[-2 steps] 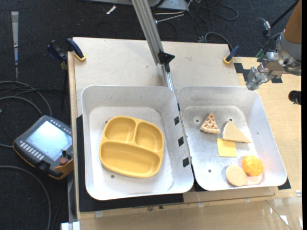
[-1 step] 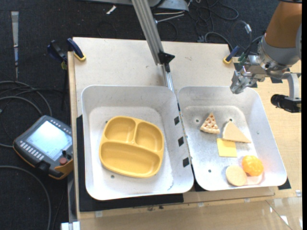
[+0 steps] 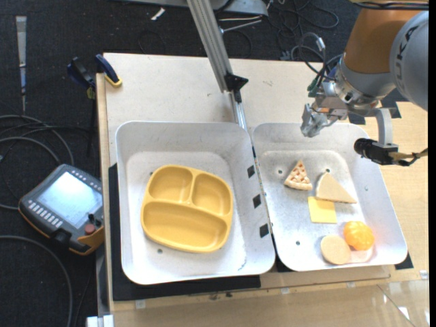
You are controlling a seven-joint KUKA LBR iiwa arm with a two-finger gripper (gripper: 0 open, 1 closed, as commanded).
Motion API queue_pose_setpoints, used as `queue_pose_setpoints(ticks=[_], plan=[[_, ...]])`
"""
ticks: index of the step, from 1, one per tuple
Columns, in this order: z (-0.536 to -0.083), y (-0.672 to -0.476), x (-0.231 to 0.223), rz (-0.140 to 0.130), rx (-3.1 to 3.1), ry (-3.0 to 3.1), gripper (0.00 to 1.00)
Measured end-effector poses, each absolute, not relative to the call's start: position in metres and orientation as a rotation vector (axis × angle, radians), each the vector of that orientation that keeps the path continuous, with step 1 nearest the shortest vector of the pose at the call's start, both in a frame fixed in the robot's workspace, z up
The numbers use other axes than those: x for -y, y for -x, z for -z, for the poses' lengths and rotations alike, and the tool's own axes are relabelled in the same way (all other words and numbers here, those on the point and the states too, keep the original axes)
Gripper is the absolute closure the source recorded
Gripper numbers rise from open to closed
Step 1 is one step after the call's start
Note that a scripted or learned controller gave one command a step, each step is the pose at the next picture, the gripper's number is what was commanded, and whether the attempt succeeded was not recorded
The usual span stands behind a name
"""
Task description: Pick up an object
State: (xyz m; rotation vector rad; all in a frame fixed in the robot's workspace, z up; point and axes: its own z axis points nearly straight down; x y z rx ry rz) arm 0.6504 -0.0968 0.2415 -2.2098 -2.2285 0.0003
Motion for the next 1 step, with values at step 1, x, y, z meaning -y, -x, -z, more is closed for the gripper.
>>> queue_pose_setpoints(ticks=[1], plan=[[-0.2306, -0.6521, 0.0454, 0.000, 2.229, 2.211, 1.00]])
